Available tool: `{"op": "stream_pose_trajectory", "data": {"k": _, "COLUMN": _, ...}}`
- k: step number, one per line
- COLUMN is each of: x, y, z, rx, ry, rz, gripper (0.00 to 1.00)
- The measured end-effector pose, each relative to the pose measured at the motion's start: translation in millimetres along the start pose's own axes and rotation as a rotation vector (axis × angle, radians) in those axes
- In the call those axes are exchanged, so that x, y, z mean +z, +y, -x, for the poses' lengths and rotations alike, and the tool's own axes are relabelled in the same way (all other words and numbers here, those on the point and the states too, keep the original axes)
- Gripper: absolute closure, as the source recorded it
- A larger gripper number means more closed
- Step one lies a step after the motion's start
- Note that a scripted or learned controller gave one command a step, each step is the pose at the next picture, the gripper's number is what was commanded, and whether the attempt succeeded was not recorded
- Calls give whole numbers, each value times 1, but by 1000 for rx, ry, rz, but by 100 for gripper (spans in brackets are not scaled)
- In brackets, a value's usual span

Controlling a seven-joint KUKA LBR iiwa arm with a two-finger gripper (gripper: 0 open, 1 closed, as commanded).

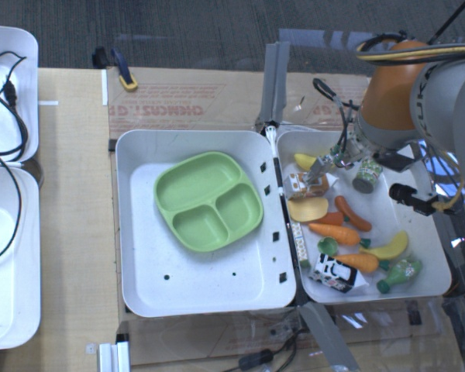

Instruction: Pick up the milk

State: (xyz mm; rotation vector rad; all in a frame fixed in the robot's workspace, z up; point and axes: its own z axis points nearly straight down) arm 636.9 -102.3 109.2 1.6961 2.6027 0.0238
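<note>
The grey-and-orange arm point(407, 91) reaches into the right bin point(438, 277) at its 11 o'clock corner; whether its gripper point(319, 170) grips anything cannot be told. The milk carton point(331, 271), at 7 o'clock, lies untouched, so the pickup looks not yet begun.

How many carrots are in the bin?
2. One carrot lies in the middle of the right bin, and the other carrot lies just below it, nearer the front. More could be hidden under the other toys.
</note>
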Motion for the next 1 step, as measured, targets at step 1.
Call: {"op": "stream_pose_trajectory", "data": {"k": 1, "x": 1, "y": 3, "z": 4, "rx": -65, "ry": 5, "rz": -2, "gripper": 0}}
